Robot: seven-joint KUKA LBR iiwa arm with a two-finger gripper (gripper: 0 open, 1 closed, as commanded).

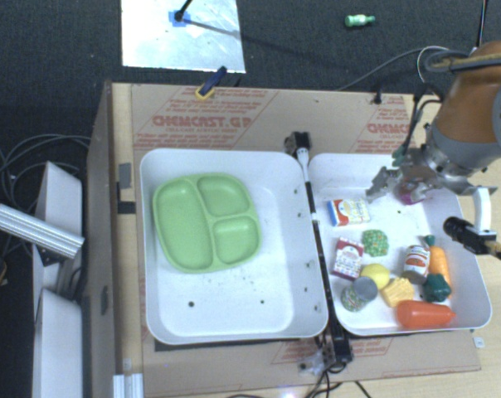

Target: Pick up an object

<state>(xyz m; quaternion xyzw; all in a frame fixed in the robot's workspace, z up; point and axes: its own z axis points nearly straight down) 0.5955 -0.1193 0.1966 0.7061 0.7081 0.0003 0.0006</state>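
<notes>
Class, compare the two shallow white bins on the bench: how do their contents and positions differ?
The left white bin holds one green divided plate; the right white bin holds many small toy foods. The gripper is over the right bin, not the left. Both are shallow, white and rounded.

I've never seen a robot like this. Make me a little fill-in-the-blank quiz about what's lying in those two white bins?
1. The plate with three sections in the left bin is coloured ____.
2. The heap of small toy foods lies in the ____ bin.
3. The carrot lies along that bin's ____ edge, the one nearest the camera.
4. The claw hangs over the ____ bin.

Missing words: green; right; front; right
</notes>
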